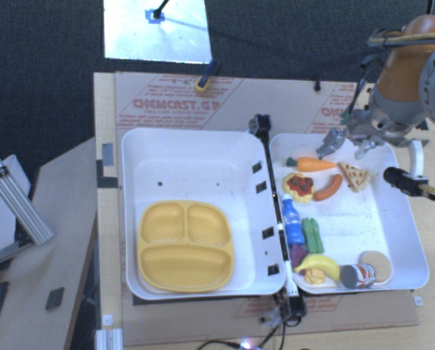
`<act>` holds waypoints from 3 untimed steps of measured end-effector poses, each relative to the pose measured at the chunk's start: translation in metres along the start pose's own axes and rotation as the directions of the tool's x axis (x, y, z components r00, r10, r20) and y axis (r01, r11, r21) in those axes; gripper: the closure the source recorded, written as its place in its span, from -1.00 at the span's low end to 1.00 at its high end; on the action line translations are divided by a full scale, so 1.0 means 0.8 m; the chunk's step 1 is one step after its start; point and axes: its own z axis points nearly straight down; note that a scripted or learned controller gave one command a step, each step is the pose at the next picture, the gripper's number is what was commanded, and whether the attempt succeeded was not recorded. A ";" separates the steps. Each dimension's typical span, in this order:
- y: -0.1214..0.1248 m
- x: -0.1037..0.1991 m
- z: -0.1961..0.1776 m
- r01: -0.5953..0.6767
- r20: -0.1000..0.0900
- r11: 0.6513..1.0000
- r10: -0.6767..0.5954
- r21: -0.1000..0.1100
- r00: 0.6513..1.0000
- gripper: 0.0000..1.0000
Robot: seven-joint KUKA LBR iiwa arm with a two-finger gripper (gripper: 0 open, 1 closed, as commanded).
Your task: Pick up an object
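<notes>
Currently, no object is lifted: the carrot (315, 164) lies flat in the right bin (410, 257), beside the pizza slice (355, 175) and sausage (328, 187). The claw (348, 143) hovers just above them, fingers spread and holding nothing. Descent, closure and lift remain outstanding.

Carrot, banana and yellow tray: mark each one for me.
Carrot (315, 164), camera view, middle of its orange body.
Banana (320, 263), camera view, middle of its yellow curve.
Yellow tray (186, 267), camera view, floor of its large front compartment.
</notes>
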 end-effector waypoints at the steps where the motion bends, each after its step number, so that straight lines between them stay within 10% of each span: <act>1: 0.004 0.000 -0.010 0.002 0.002 1.000 -0.002 -0.013 1.000 -1.00; 3: 0.011 0.003 0.109 0.004 0.000 1.000 -0.004 -0.008 1.000 -1.00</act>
